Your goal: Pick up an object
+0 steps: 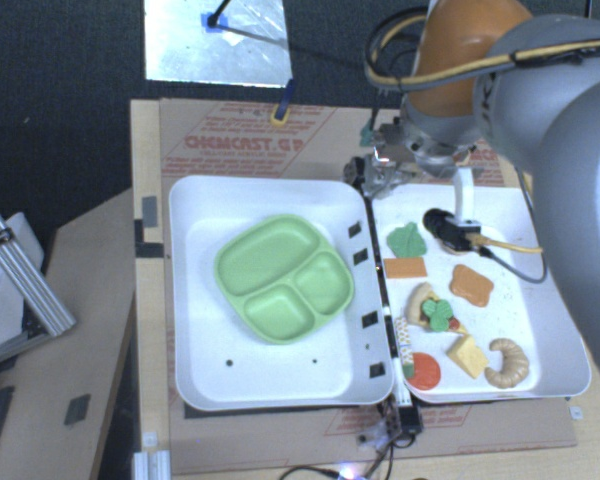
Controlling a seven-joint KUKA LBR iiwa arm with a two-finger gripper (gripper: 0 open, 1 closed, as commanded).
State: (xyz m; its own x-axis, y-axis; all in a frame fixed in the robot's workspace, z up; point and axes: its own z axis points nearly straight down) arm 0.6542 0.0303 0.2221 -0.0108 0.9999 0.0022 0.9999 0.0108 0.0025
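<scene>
Camera view: the tool (pixel 380 173) hangs over the far end of the divider between the two bins; whether it is released or clenched cannot be told. The nearest candidate, a green leaf toy (pixel 407 239), lies in the right bin (pixel 555 353), just nearer the camera than the tool. An orange slab (pixel 406 267) touches the leaf's near edge.

Risk: a descent from here would probably strike the divider. Crowded toys could cause a double or glancing grasp.
</scene>
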